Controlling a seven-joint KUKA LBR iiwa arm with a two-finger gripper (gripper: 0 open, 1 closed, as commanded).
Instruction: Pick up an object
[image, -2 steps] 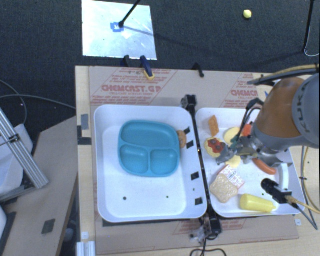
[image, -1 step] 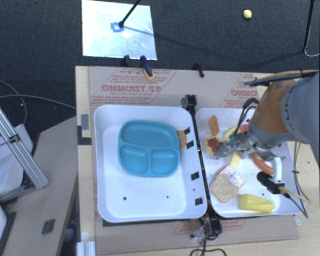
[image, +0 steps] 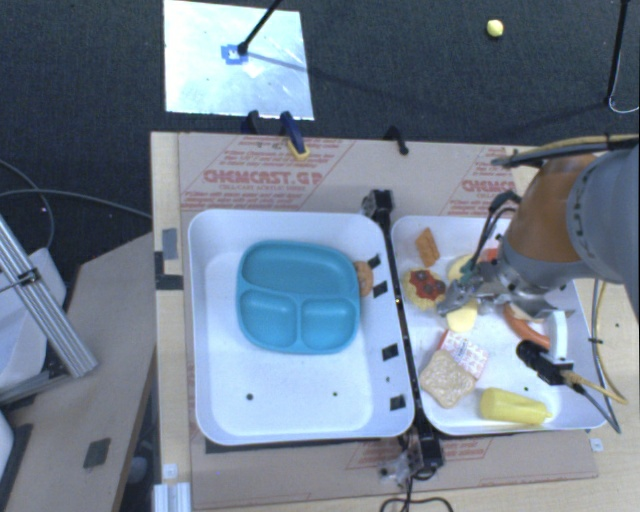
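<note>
Objects fill the right bin (image: 575, 425): an orange cracker (image: 428, 245), a red-and-dark piece (image: 425, 286), a pale yellow lump (image: 462, 319), a patterned wrapper (image: 464, 352), a tan cracker (image: 446, 378), a yellow block (image: 513, 405) and an orange stick (image: 527, 327). The left bin (image: 290, 405) holds a blue divided tray (image: 297, 297), with a small brown piece (image: 363, 277) just beside it. The gripper (image: 462, 296) hangs low over the pale lump, perhaps touching it; whether it grasps anything I cannot tell.

The cardboard sheet (image: 262, 168) under the bins reads "CHEMCAST GP" in red.
</note>
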